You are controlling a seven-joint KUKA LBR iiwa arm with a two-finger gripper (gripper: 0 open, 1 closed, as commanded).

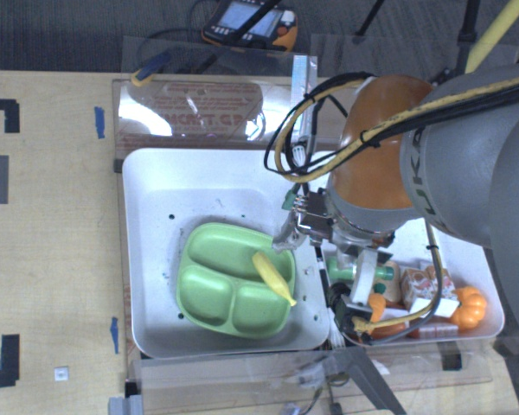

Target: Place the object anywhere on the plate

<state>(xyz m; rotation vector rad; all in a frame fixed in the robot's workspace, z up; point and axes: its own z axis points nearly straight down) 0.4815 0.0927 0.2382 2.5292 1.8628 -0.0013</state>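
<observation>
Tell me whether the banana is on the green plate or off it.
On it. The banana lies across the right side of the green plate, over its dividers, in the left bin.

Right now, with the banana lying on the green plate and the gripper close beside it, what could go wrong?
1. The banana lies along the right edge of the green divided plate, its lower tip near the rim; a nudge might tip it off into the left bin.
2. The gripper sits right at the banana's upper end, so pulling away carelessly could drag it.
3. The arm's cables hang low and might snag.
</observation>
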